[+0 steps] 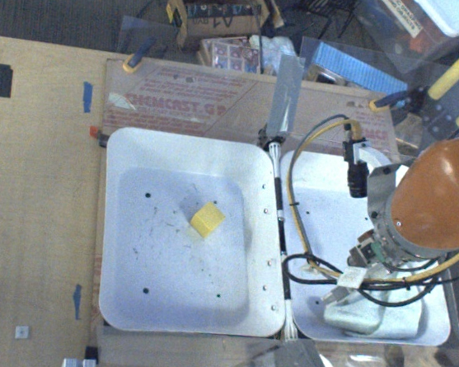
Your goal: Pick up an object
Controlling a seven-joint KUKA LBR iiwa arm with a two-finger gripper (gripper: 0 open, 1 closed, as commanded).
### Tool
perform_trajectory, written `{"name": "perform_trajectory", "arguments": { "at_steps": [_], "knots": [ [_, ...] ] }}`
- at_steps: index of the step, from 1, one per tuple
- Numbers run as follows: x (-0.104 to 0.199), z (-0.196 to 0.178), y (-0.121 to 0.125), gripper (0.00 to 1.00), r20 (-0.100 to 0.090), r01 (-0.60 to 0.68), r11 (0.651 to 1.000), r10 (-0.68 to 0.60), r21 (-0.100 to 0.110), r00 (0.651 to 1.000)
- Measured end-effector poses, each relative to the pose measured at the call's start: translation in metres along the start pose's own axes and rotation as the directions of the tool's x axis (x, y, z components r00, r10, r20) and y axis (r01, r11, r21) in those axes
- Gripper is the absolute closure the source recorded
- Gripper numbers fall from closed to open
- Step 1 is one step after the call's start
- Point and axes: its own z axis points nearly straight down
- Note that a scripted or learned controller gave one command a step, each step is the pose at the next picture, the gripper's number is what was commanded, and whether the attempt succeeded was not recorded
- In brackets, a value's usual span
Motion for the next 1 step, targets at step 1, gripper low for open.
{"name": "perform_trajectory", "arguments": {
  "at_steps": [1],
  "knots": [
    [-0.001, -0.0099, -0.0015, 1.0, 0.003, -0.004, 1.0, 0.004, 0.004, 1.0]
  ]
}}
